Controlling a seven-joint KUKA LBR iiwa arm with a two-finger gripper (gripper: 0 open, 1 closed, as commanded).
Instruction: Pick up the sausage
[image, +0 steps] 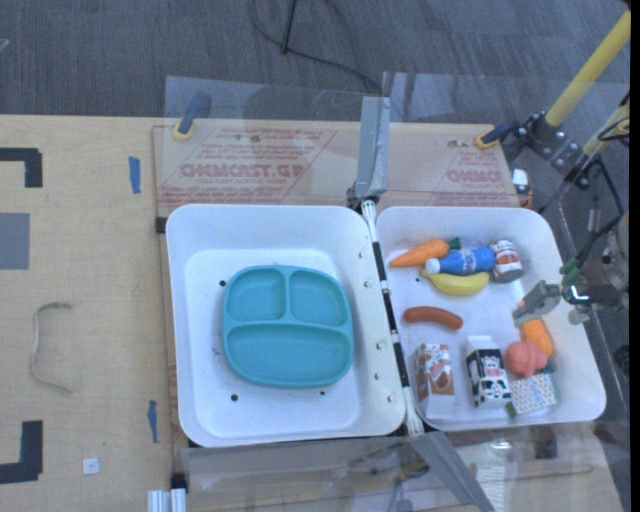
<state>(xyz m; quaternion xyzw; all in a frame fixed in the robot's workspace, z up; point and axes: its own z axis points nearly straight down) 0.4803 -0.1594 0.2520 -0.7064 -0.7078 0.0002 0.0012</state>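
Camera view looks down at a slant on a pale wooden desk (90, 220) that carries two shallow white bins with rounded corners, set side by side and touching along a seam of small round studs. The left bin (190, 400) holds a smooth teal plate (288, 327) of moulded plastic, a rounded rectangle split into three compartments, lying near the bin's middle. The right bin (585, 395) holds the small goods. The sausage (432, 317), a short glossy reddish-brown cylinder with rounded ends, lies flat near that bin's left edge, about midway between its far and near edges, apart from everything around it. Beyond it, toward the far edge, lie a tapered orange carrot (420, 252), a curved yellow banana (458, 284) and a blue bottle (470, 260) on its side, the banana touching the bottle. By the near edge stand two small printed cartons, one brown (434, 372) and one black and white (488, 377). A rounded pinkish-red fruit (521, 359) and a small orange piece (538, 336) sit near the bin's right edge.

The claw (545, 300), grey metal, hangs over the right edge of the right bin just above the orange piece, well apart from the sausage; whether it is open or closed I cannot tell, and nothing shows gripped in it.

A bent loop of wire (48, 345) lies near the desk's left edge.
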